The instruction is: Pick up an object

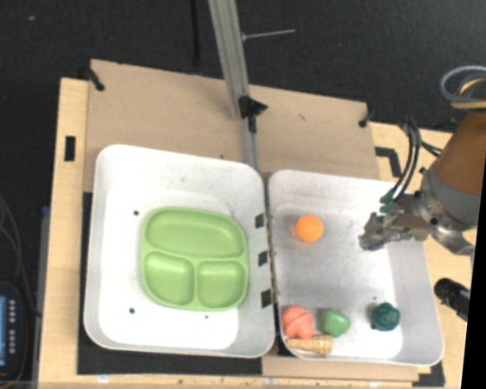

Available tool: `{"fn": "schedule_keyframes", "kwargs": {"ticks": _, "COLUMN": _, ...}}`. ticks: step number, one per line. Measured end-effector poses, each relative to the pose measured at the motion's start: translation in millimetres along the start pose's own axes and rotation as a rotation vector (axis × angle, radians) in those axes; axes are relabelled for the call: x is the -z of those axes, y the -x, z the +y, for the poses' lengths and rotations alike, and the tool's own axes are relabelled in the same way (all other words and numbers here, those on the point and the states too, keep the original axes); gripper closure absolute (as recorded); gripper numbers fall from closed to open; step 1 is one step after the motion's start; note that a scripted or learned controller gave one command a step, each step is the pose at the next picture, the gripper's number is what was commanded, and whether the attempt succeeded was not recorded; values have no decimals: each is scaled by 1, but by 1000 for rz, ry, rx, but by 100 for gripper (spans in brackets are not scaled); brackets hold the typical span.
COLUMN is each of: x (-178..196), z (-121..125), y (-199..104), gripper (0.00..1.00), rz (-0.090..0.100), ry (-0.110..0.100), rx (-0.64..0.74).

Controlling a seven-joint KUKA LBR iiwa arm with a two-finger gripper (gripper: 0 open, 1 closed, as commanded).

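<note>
We see the hand (376,237) over the right bin (410,339), near its upper right part; we cannot tell how it is set, and nothing shows in its grip. An orange ball (309,229) lies just left of it, apart from it. Along the bin's near edge sit a pink object (297,320), a green object (333,321) and a beige piece (313,345) close together, with a dark green object (384,316) further right. The left bin (118,219) holds a green divided tray (194,257). We can read no writing anywhere on the worktop (166,102).
</note>
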State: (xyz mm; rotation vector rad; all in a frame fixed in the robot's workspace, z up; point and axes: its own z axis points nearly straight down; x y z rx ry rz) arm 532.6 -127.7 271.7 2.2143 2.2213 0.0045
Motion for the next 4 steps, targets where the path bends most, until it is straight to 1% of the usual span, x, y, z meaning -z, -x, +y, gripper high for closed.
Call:
{"fn": "schedule_keyframes", "kwargs": {"ticks": 1, "x": -14, "z": -4, "y": -54, "gripper": 100, "rz": 2, "ry": -4, "rx": 4}}
{"fn": "schedule_keyframes", "kwargs": {"ticks": 4, "x": -6, "z": -10, "y": -197, "gripper": 100, "rz": 3, "ry": -4, "rx": 5}}
